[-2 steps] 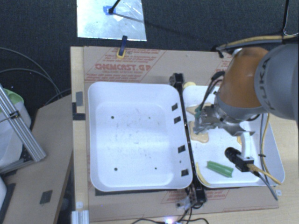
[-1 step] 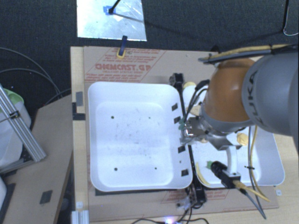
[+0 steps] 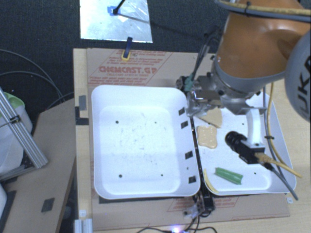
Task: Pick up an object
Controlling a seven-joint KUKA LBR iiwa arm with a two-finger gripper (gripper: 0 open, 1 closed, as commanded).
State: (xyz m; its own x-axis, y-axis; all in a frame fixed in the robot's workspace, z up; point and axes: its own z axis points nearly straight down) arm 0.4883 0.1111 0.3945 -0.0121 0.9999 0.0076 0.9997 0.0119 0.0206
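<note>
In the right bin [image 3: 272, 130] a flat tan piece [image 3: 207, 137] lies close to the left wall. A second tan piece [image 3: 215, 117] sits just behind it, partly covered by the wrist. Toward the front of that bin a green stick [image 3: 228, 175] lies slanted, and a thin pale yellow curved piece [image 3: 206, 180] rests in the front left corner. My gripper [image 3: 198, 102] hangs low over the back left part of the right bin, beside the divider, just above the tan pieces. The orange band and grey wrist hide much of the bin's back.
The left bin [image 3: 136, 140] stands beside the right one, the two meeting at a dividing wall with black clips [image 3: 188, 140]. A shiny metal sheet [image 3: 115, 13] lies behind the bench. An aluminium frame [image 3: 19, 130] stands at the far left.
</note>
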